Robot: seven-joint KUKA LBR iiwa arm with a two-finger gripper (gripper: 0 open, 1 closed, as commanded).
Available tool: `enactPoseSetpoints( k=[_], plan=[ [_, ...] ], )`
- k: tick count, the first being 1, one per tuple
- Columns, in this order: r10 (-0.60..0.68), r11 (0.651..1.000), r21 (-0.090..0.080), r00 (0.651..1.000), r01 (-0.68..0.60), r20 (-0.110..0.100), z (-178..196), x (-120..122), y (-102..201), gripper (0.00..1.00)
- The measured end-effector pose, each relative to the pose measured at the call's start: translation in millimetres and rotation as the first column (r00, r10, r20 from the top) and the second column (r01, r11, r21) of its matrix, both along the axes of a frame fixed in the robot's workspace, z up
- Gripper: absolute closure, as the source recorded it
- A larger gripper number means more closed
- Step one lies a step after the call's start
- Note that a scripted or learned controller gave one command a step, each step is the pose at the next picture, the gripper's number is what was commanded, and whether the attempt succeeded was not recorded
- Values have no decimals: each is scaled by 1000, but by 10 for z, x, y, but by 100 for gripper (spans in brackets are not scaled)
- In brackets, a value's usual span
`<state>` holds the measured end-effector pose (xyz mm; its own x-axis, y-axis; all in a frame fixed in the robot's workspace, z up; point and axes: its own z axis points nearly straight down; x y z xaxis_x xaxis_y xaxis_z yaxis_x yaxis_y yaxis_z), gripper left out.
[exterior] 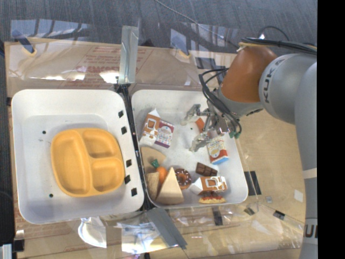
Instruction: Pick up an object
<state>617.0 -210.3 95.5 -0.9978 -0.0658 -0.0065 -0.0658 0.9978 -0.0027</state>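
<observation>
The gripper point(199, 127) is seen lowered in the right bin point(237, 169), fingers spread, nothing pinched between them; a small carton point(218, 151) lies just beside; a yellow tray point(86, 161) occupies the left bin point(24, 144).

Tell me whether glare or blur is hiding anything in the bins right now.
Camera view: bright glare streaks on the clear sheeting along the bench's far edge, not inside either bin; the yellow tray is sharp and evenly lit; the gripper looks slightly soft, casting faint shadow on the right bin.
</observation>
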Motion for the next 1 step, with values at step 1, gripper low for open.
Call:
enactPoseSetpoints(
  k=[1],
  plan=[
    [-10,1000,2,1000,10,-3,-16,345,257,0]
  ],
)
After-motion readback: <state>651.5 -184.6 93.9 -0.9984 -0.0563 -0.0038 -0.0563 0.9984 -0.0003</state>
